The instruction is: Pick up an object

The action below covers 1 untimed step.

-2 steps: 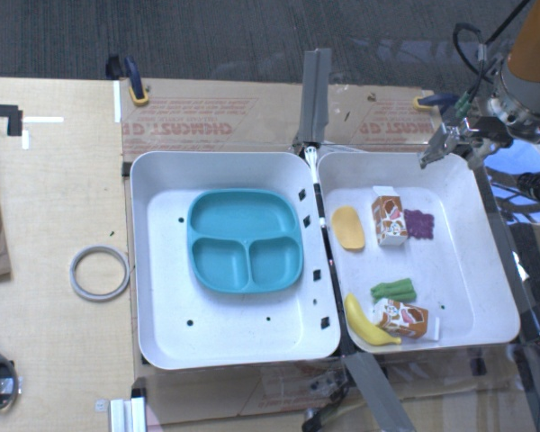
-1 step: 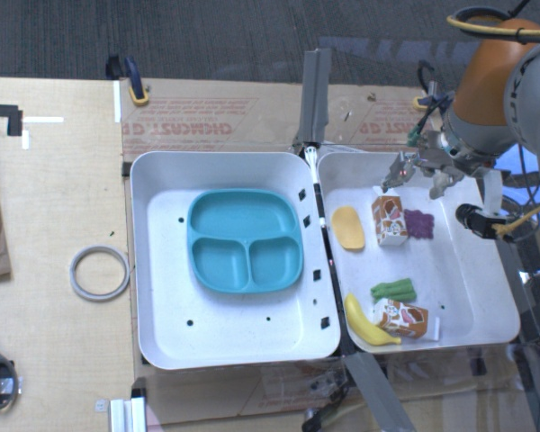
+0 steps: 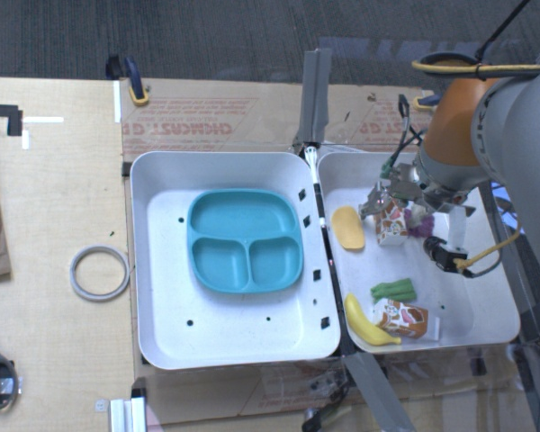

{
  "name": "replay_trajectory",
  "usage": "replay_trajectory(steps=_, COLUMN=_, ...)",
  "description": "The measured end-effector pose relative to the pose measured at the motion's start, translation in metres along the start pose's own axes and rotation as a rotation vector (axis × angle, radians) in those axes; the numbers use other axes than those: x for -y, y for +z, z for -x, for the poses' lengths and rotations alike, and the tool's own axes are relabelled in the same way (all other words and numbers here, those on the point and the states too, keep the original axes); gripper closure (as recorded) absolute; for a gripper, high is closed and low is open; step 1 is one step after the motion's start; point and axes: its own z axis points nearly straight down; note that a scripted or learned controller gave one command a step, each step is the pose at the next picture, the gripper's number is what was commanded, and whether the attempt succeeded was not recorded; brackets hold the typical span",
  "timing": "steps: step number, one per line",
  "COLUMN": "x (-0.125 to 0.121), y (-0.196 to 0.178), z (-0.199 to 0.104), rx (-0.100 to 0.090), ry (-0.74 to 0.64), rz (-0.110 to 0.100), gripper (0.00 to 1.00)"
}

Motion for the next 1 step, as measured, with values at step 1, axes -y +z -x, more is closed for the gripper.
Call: replay_trajectory(steps=1, x=0.0002, y=-0.0085, z=0.0019, rx=0.000, ry=0.005, rz=-0.002, gripper=1.00)
